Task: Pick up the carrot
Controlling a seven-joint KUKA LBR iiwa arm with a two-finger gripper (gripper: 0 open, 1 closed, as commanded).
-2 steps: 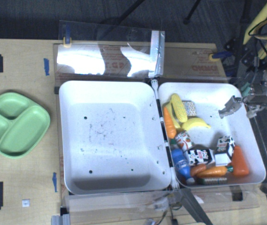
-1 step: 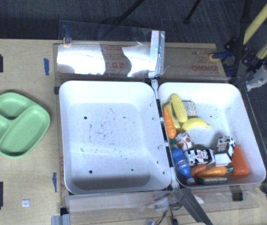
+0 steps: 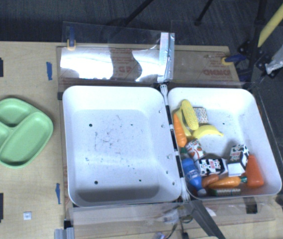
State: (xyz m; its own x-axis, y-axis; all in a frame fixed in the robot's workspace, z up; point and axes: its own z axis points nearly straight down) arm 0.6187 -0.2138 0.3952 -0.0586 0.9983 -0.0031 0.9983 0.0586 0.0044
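Observation:
The right bin [image 3: 263, 128] holds a heap of toy food. A long, tapered orange piece that looks like the carrot [image 3: 179, 131] lies along the bin's left wall, beside a corn cob [image 3: 189, 114] and a yellow banana [image 3: 207, 131]. Two more orange pieces sit near the front. One is stubby with a dark top [image 3: 254, 173] at the front right corner. The other is slim [image 3: 224, 181] and lies flat along the front wall. I cannot tell which of them is meant as the carrot.
Small cow-patterned cartons [image 3: 212, 165] and a blue bottle [image 3: 191, 174] crowd the front of the right bin. The left bin [image 3: 116, 143] shows only scuff marks. A green divided plate [image 3: 14, 132] lies on the bench at far left. A taped clear panel [image 3: 116, 59] stands behind the bins.

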